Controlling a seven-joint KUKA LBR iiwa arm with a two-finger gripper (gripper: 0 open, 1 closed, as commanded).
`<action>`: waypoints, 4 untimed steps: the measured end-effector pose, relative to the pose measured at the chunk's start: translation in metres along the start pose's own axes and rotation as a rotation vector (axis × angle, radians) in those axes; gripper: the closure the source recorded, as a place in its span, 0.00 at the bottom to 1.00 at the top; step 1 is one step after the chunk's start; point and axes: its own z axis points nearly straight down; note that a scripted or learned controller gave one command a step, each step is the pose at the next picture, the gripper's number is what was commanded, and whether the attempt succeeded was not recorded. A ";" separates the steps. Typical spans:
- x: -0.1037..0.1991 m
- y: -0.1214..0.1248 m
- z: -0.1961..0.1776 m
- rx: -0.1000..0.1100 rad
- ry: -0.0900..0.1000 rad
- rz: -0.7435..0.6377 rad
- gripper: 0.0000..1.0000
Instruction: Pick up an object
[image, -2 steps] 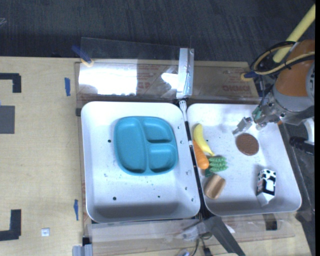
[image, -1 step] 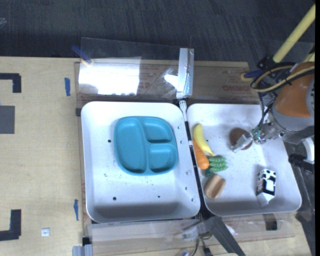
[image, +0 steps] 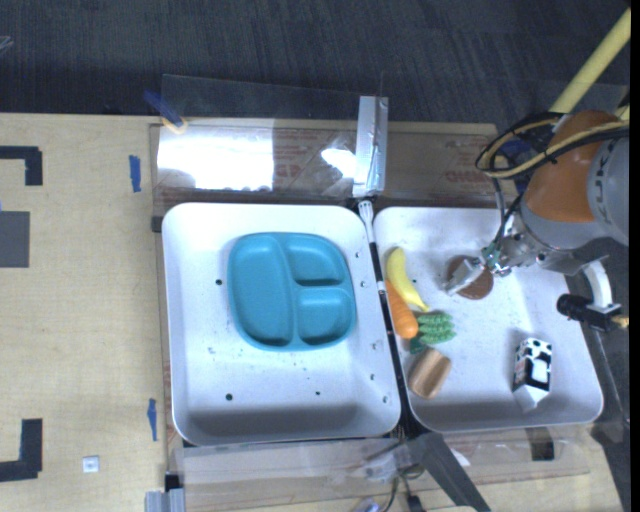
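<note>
Currently, the gripper (image: 478, 272) sits low in the right bin (image: 570, 400), over a brown object (image: 472, 281).
Whether it grips that object I cannot tell. At eight o'clock from the gripper lie a yellow banana (image: 402, 277), an orange carrot (image: 402, 319), a green piece (image: 434, 327) and a tan block (image: 430, 373), bunched by the bin's left wall. At four o'clock a black-and-white item (image: 533, 366) lies apart. At nine o'clock, the left bin (image: 200, 390) holds a blue divided tray (image: 292, 289).

We see a robot lab: a pale wooden bench (image: 80, 300) with blue tape marks (image: 134, 172), two shallow white plastic bins (image: 190, 400), and toy food like a yellow plastic banana (image: 402, 277).
</note>
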 end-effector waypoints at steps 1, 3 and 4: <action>-0.001 0.001 -0.010 -0.004 -0.002 0.000 1.00; 0.130 0.090 -0.114 0.007 0.006 -0.176 1.00; 0.154 0.076 -0.117 0.008 0.005 0.022 1.00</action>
